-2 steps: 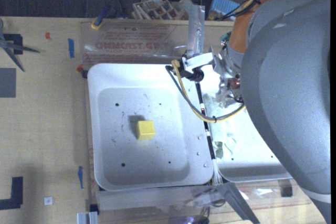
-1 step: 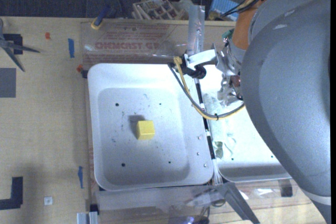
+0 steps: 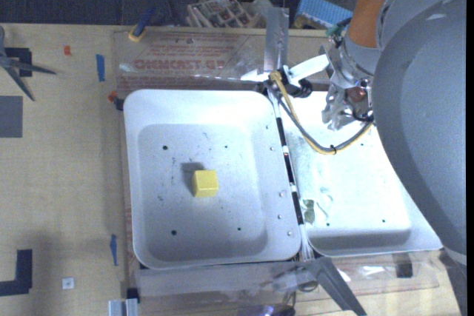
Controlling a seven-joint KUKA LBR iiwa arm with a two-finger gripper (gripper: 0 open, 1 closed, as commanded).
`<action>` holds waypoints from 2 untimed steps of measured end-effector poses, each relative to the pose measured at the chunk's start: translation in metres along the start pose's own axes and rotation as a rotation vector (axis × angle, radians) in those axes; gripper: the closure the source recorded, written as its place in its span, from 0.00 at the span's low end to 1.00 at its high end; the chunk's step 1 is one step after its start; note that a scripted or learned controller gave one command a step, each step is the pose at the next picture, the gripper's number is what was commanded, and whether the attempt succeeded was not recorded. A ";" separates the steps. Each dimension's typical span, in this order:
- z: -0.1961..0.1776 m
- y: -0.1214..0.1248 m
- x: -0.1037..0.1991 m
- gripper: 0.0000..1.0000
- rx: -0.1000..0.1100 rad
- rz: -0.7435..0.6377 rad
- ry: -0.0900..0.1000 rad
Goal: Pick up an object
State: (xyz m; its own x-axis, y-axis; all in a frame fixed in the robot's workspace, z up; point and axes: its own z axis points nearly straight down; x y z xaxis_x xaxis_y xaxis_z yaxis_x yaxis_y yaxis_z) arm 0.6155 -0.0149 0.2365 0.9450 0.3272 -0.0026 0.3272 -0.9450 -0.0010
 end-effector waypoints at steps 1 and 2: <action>-0.025 -0.043 0.049 1.00 -0.001 0.113 0.005; -0.038 0.009 0.038 1.00 0.000 -0.229 0.000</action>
State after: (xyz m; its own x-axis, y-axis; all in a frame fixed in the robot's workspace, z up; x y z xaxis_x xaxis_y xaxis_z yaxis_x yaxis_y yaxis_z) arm 0.6542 -0.0110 0.2740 0.8461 0.5330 -0.0027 0.5330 -0.8461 -0.0012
